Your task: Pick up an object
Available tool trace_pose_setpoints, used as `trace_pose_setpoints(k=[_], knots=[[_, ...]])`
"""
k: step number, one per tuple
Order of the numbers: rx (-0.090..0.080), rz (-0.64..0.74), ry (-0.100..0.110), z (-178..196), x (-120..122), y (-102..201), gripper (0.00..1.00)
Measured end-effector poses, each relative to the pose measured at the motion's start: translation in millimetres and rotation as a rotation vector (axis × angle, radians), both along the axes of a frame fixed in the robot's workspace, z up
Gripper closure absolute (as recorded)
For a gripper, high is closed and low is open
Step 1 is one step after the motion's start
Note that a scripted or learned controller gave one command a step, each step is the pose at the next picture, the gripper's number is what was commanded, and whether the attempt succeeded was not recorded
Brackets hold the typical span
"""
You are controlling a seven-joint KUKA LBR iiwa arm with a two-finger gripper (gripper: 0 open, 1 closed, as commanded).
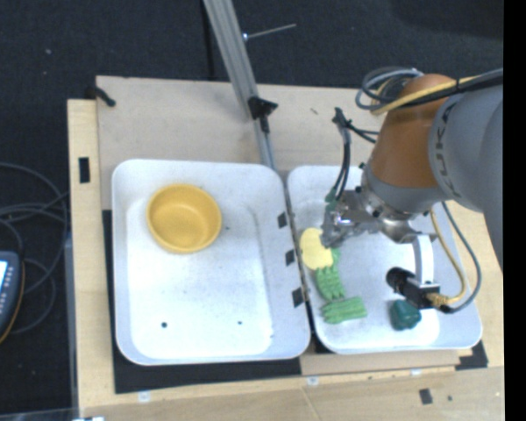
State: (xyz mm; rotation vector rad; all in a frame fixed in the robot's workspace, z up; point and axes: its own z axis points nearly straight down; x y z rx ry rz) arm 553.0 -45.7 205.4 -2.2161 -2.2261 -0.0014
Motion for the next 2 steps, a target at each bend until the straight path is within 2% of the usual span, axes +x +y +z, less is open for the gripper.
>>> trace_pose_setpoints(k=[1, 2], knots=[[0.0, -0.001, 0.0, -1.0, 18.9, 45.0, 1.0], [0.0, 0.0, -0.001, 6.8, 51.4, 95.7, 1.0]])
